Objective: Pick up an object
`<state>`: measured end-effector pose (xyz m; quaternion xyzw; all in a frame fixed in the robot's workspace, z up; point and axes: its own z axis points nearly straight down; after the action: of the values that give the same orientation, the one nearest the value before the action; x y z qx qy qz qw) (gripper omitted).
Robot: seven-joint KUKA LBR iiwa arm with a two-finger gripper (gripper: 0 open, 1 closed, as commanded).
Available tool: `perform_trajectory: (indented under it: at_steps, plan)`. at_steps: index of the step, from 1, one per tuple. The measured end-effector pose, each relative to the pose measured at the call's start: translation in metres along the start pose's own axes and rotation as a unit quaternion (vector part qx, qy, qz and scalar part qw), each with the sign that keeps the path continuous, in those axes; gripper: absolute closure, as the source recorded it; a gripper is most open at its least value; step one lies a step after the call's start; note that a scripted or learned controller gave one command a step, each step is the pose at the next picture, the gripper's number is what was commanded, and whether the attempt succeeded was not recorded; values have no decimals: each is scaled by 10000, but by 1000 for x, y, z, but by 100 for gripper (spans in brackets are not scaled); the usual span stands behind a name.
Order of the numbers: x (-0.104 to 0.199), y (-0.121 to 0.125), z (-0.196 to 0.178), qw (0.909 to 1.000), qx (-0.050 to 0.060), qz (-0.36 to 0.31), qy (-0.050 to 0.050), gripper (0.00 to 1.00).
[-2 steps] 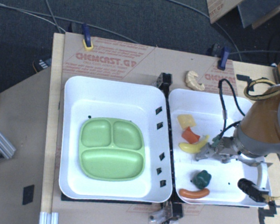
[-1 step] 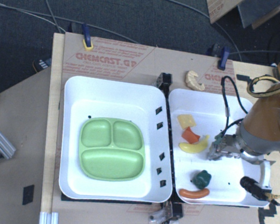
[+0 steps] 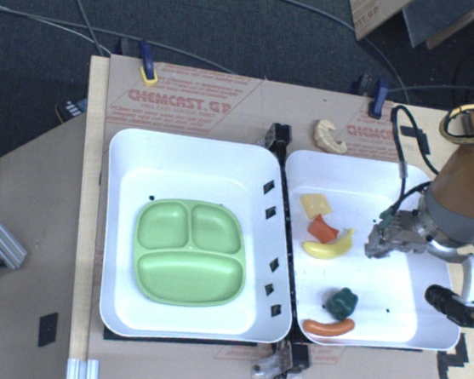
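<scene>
Hovering over the right bin (image 3: 425, 332) near its right wall, the gripper (image 3: 382, 243) carries nothing visible; whether the claw stands apart or together cannot be told. The nearest candidate, a yellow banana (image 3: 328, 247), lies just to the gripper's left, near the bin's middle, its long axis running left-right with a slight upward tilt at the right end. A red piece (image 3: 321, 230) touches the banana's upper edge, complicating a clean approach.
</scene>
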<state>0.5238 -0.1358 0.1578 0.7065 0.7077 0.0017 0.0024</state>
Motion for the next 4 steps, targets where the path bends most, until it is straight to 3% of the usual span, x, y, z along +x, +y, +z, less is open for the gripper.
perform_trajectory:
  at_steps: [2,4]
  plan:
    - [3,4,-92,10000,-6,1,-2,100]
    - [108,-19,-92,10000,48,-15,20,100]
